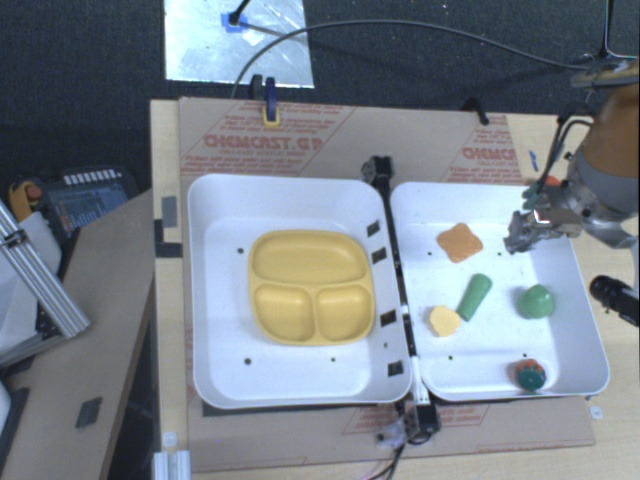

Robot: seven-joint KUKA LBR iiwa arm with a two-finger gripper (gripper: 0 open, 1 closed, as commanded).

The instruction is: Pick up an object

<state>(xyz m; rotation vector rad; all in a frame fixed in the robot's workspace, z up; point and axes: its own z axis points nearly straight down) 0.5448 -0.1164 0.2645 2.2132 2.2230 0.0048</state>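
**Arm poised over the right bin's far corner**

Taking the black clips along the seam between the bins (pixel 385 258) as the marker: to their left sits the shallow white left bin (pixel 215 268), and in its middle a pale yellow plastic plate with three compartments (pixel 310 286), nothing in any of them. White floor runs bare all round the plate out to the bin walls.

Right of the clips, the shallow white right bin (pixel 590 373) holds five small pieces, all apart from each other: a flat orange piece (pixel 459 241) furthest back, a green cylinder (pixel 474 296) lying at a slant, a small yellow chunk (pixel 444 320) just beside its lower end, a green rounded lump (pixel 536 302) further right, and a red-and-green ball (pixel 529 374) near the front wall.

The grey gripper (pixel 522 230) hangs right of the orange piece, over the bin's back right part; I can't tell whether its fingers are apart or together.

Behind both bins, brown board carries red print reading "CHEMCAST" (pixel 262 141).
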